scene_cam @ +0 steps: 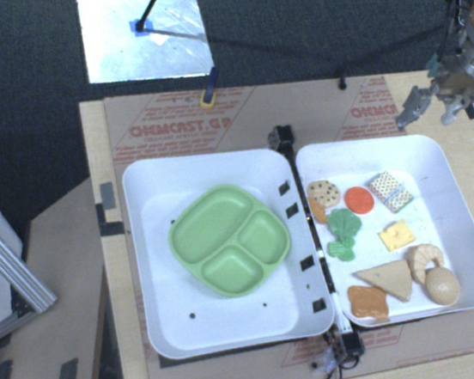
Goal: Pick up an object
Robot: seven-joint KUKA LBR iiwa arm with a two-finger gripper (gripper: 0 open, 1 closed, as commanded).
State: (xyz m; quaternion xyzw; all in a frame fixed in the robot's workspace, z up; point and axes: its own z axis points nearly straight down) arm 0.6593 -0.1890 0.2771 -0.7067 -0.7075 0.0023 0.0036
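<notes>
Toy food (360, 200) well below-left of tool (431, 109)

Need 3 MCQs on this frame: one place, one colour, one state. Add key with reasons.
1. Where does the divided plate lie?
A. left bin
B. right bin
C. on the bench outside the bins

2. What colour is the round disc beside the cookie?
A. blue
B. red-orange
C. white

3. Where is the gripper?
A. down among the food
C. over the plate
B. above the right bin's far corner, holding nothing

Key: 1 A, the green plate sits alone in the left bin. 2 B, the disc is red-orange. 3 B, its fingers are spread, nothing between them.
</notes>
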